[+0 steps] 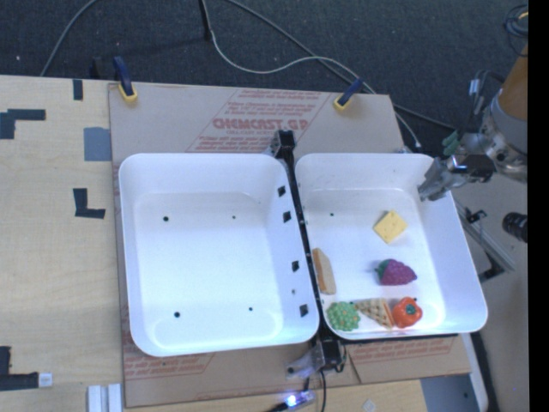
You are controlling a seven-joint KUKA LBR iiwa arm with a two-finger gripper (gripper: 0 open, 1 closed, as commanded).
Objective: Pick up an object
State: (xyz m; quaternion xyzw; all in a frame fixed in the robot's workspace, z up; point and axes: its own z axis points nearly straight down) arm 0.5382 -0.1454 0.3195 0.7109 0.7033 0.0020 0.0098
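1. Gripper [436, 184] position first: you see it at the right edge of the frame, over the upper right rim of the right bin [455, 256], with the grey arm [515, 101] reaching in behind it from the upper right.
2. You cannot tell from this slanted view whether the fingers stand wide or narrow; they are small and blurred, and nothing shows between them.
3. Candidate objects all lie in the right bin: a yellow cheese wedge [390, 226] in the middle right of the frame, a purple grape bunch [395, 272] below it, and a tan bread stick [323, 270] against the divider.
4. Along the bin's lower edge you find a green broccoli piece [343, 316], a waffle-patterned wedge [374, 310] and an orange pepper [407, 312], packed close together and touching.
5. The left bin [146, 256] holds no items you can pick.
6. Judging by the pose, the step in hand is the approach; no grasp is made yet.
7. Your next move likely calls for travelling down and left into the bin. The cheese wedge is nearest and stands apart from its neighbours, so it looks the easiest target; the crowded lower row risks a bumped or double grab.
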